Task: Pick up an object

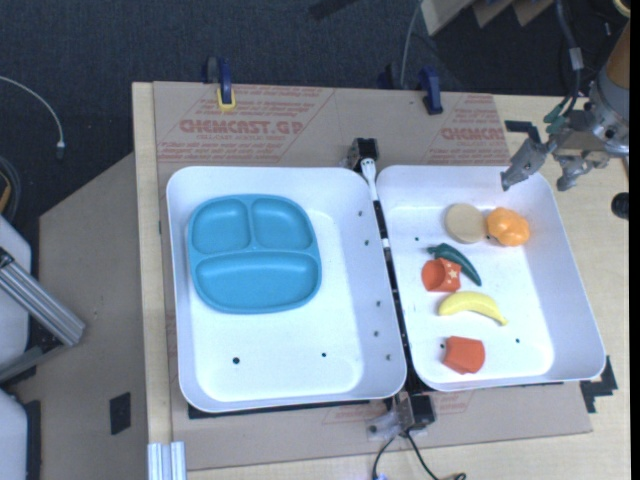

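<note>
The pincer (545, 171) hung spread and holding nothing over the right bin's (575, 268) far edge, near the orange (508, 227) beside a tan disc (464, 222), while the blue divided plate (255, 252) lay in the left bin (340, 353).

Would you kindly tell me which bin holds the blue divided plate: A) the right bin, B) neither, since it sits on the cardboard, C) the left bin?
C: the blue divided plate lies in the left bin, while the toy foods lie in the right bin.
</note>
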`<state>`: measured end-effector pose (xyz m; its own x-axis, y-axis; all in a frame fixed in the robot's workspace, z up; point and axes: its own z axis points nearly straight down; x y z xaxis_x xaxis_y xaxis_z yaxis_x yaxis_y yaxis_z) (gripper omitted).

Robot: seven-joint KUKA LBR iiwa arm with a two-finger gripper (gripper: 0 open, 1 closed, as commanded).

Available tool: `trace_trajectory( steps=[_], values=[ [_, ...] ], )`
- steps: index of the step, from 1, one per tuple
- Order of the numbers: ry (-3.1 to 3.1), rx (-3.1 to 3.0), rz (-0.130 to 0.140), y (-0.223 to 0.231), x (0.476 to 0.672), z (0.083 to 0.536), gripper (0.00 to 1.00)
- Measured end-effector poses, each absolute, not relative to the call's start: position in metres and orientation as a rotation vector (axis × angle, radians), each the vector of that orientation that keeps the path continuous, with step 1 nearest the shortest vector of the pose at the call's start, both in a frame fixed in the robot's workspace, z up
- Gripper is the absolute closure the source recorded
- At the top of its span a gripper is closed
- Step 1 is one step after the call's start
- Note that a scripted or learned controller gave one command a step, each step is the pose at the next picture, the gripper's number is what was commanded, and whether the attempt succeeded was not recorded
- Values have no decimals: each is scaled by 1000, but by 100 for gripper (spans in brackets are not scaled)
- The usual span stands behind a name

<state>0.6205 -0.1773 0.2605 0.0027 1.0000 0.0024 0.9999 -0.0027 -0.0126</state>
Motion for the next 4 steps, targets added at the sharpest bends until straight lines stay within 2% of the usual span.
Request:
trace_trajectory(
  steps=[1, 2, 3, 4],
  values=[
    [-2222, -2221, 0, -177, 623, 268, 0],
    [-2218, -2218, 5, -178, 625, 225, 0],
    [-2216, -2218, 6, -178, 613, 171, 0],
    [-2217, -2218, 6, -185, 611, 125, 0]
  ],
)
